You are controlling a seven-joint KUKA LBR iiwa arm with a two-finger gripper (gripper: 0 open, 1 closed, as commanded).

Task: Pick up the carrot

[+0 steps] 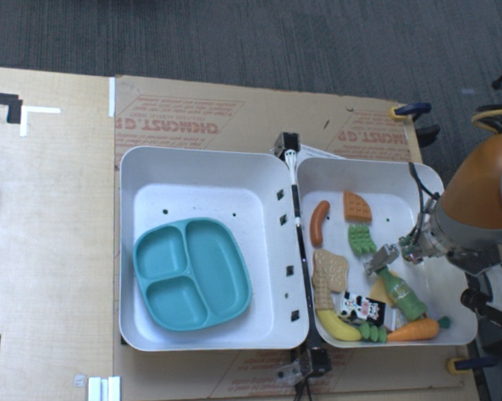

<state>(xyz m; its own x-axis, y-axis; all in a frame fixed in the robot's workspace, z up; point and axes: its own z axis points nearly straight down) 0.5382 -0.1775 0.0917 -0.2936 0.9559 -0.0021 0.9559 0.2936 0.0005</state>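
The carrot [414,330] is orange with a green end. It lies along the front wall of the right bin [405,181], near the front right corner. My gripper [381,258] hangs over the middle of that bin, up and to the left of the carrot and apart from it. It is just above the top of a green bottle [404,298]. Its fingers look spread and open, with nothing between them. The grey arm with its orange band [486,189] comes in from the right.
The right bin also holds a sausage [319,222], an orange waffle piece [357,207], a green block [361,239], a cracker [330,272], a banana [338,327] and a black-and-white carton [362,309]. A teal divided plate [192,273] lies in the left bin [142,180].
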